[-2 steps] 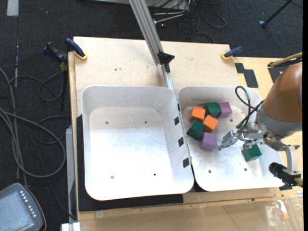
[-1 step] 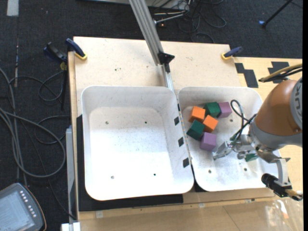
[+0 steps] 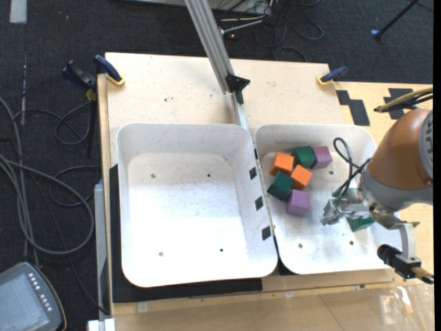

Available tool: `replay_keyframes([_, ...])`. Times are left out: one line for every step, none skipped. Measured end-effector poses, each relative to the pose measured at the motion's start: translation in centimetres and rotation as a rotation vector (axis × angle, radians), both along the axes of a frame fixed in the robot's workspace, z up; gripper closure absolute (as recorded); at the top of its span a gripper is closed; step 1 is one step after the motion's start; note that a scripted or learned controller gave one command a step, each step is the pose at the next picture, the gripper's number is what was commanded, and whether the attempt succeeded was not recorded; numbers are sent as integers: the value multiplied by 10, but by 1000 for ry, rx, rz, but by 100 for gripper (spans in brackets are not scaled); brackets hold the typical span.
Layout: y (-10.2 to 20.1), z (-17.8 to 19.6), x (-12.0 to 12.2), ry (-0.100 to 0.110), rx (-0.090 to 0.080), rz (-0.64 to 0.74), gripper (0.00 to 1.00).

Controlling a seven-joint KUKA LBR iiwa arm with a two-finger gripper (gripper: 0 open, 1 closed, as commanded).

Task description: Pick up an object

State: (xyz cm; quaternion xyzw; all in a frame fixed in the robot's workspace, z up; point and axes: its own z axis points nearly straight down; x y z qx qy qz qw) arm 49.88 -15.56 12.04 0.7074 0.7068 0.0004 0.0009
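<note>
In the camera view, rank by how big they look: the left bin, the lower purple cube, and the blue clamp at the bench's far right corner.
1. Left bin
2. Lower purple cube
3. Blue clamp, though it sits farther from the camera, so that last ranking is unsure.

Arm reaching into the right bin beside a cluster of cubes

The end effector (image 3: pixel 339 211) is hanging low over the right bin (image 3: pixel 358 257), with a green piece (image 3: pixel 360 221) lying just beside it. Six cubes are sitting bunched near the divider: two orange (image 3: pixel 283 163), two green (image 3: pixel 280 185), two purple (image 3: pixel 298 202). The left bin (image 3: pixel 138 254) is resting alongside on the counter (image 3: pixel 179 81).
</note>
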Motion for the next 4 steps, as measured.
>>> replay_keyframes([5, 44, 0, -4, -1, 4, 100])
replay_keyframes([6, 92, 11, -4, -1, 4, 100])
replay_keyframes([6, 110, 12, -2, -1, 3, 100])
replay_keyframes([58, 118, 37, -1, 2, 9, 100])
